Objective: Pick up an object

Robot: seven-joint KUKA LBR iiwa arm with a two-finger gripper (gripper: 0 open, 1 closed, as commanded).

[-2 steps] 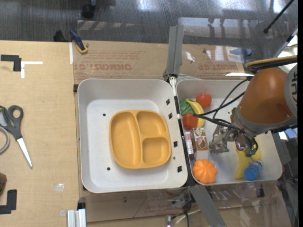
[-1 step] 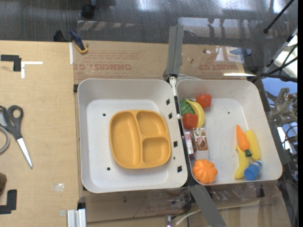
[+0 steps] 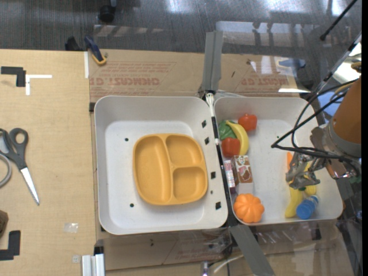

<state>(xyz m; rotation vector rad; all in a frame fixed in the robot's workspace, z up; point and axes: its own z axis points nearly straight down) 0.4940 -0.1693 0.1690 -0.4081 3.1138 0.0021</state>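
My gripper [image 3: 301, 179] hangs low over the right side of the right bin [image 3: 270, 112], coming in from the right edge. Just below it lies a yellow item [image 3: 294, 200] with a blue cap [image 3: 306, 209], its upper end hidden under the gripper. A thin orange piece [image 3: 289, 160] shows at the gripper's left. Further left in the same bin lie a banana [image 3: 241, 137], a red tomato [image 3: 248, 122], a green item [image 3: 226, 131], a red item [image 3: 230, 146], a brown snack packet [image 3: 242, 169] and an orange pumpkin [image 3: 249, 208].
The left bin [image 3: 115, 154] holds a yellow divided plate [image 3: 170, 169]. Black cables [image 3: 299, 132] loop over the right bin's far right. Scissors [image 3: 22, 160] lie on the bench at the left. A grey bar [image 3: 211, 62] stands behind the bins.
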